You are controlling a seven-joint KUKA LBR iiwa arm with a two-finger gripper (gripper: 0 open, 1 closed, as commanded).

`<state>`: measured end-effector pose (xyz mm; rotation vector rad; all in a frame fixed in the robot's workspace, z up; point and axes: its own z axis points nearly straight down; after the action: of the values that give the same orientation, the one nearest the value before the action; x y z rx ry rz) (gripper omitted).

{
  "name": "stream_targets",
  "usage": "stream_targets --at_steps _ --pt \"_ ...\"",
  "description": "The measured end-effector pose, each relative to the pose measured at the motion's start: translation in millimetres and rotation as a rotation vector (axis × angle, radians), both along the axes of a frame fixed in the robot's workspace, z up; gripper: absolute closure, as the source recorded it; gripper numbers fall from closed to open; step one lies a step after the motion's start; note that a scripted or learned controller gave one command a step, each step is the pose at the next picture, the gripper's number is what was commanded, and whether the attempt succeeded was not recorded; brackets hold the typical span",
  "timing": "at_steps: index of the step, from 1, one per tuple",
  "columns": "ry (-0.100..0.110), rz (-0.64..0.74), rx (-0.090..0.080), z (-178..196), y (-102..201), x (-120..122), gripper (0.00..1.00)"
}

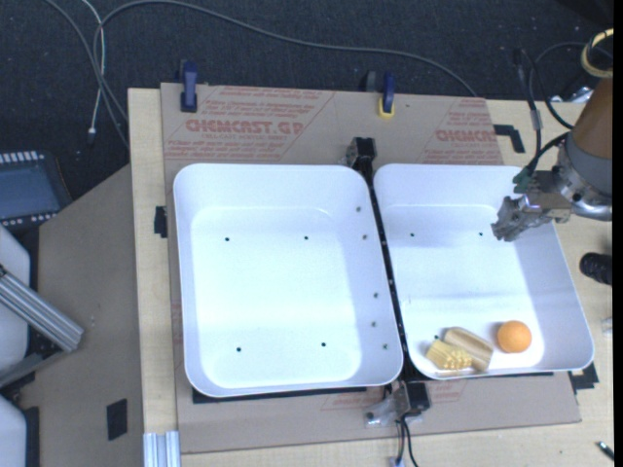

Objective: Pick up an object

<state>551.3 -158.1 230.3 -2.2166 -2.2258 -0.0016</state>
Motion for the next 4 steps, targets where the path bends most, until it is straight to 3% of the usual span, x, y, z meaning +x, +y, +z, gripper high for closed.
stream_targets --at_steps 2,4 --pt "-0.001 0.001 0.000 10.6 113.9 2.5 1.00" --pt "0.000 0.000 0.000 2.0 208.6 14.9 1.00"
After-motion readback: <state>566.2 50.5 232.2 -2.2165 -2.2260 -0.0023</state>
